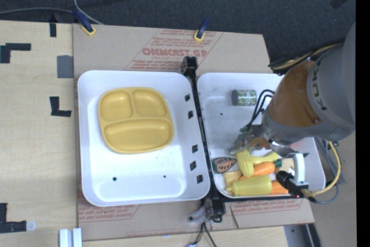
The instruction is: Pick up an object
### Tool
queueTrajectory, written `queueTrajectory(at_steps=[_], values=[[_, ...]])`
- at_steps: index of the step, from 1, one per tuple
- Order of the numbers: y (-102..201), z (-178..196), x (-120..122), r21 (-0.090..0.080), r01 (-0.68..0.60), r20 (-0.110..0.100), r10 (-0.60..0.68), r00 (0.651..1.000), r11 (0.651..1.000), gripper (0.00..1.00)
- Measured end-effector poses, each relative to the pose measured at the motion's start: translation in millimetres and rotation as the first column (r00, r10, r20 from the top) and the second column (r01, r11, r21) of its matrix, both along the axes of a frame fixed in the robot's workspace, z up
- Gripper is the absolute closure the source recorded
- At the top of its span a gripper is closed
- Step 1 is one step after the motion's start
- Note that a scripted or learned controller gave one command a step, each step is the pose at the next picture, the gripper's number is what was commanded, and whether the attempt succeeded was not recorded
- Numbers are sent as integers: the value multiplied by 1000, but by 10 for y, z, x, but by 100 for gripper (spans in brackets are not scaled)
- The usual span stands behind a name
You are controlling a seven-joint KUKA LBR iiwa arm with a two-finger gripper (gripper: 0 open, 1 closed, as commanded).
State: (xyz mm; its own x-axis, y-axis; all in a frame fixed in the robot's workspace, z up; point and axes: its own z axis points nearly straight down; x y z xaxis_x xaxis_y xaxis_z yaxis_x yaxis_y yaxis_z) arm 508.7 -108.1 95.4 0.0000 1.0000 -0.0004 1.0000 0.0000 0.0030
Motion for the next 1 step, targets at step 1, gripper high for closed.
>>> queueTrajectory(at_steps=[1], values=[[663, 997, -247, 1, -2, -4, 2, 1000, 1000, 100]])
